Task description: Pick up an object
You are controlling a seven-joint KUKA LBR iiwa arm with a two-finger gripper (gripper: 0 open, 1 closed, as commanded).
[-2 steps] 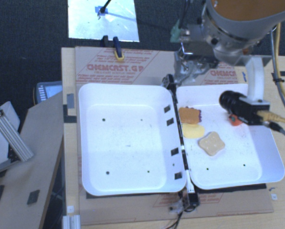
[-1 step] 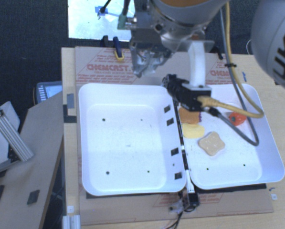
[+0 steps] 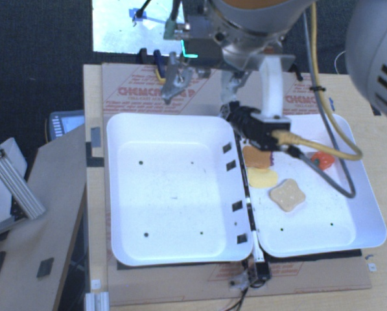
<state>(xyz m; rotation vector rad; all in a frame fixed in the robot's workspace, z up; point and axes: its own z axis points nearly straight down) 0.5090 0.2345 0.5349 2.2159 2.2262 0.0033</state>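
My gripper (image 3: pixel 203 91) hangs high over the back edge of the bins, near the divider. Its two grey fingers (image 3: pixel 176 81) stand apart, open, with nothing between them. Below it the right bin (image 3: pixel 349 235) holds a tan bread-like piece (image 3: pixel 288 195), a flat yellow piece (image 3: pixel 263 178) and an orange-brown piece (image 3: pixel 257 158) next to the divider. A small red-orange item (image 3: pixel 323 160) lies further right, partly behind the yellow cable. None of these touches the gripper.
The left bin (image 3: pixel 174 193) shows its bare white floor. A cardboard sheet (image 3: pixel 135 92) lies under both bins. Grey metal rails (image 3: pixel 8 173) and a small screen (image 3: pixel 65 123) sit beyond the bench's left side.
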